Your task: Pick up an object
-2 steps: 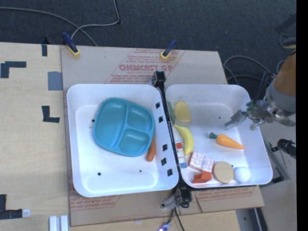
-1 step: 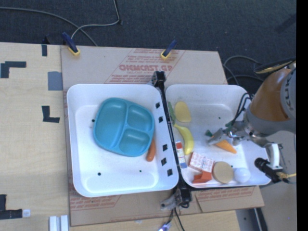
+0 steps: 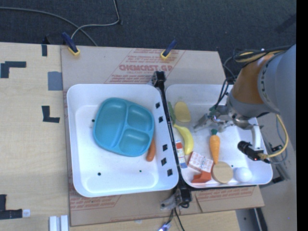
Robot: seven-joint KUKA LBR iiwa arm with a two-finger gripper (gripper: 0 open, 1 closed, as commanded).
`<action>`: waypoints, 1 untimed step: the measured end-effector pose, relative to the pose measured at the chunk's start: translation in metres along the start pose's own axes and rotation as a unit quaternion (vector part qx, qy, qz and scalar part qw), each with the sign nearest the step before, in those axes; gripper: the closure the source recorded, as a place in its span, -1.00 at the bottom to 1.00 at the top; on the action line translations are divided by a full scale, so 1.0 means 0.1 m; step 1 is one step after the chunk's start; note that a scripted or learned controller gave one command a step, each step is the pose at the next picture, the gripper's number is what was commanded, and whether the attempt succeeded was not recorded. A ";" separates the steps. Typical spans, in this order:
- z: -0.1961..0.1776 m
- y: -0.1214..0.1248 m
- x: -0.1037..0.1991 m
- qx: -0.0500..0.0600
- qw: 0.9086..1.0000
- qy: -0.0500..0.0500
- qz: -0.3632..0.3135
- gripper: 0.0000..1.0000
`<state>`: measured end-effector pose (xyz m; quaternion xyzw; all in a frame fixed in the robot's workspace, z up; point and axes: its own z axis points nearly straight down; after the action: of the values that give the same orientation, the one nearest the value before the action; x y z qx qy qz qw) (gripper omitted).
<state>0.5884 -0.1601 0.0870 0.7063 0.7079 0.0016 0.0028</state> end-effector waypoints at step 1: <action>0.00 -0.47 0.12 0.001 1.000 0.000 0.001 -1.00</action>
<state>0.5409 -0.1485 0.0868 0.7068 0.7074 0.0009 0.0026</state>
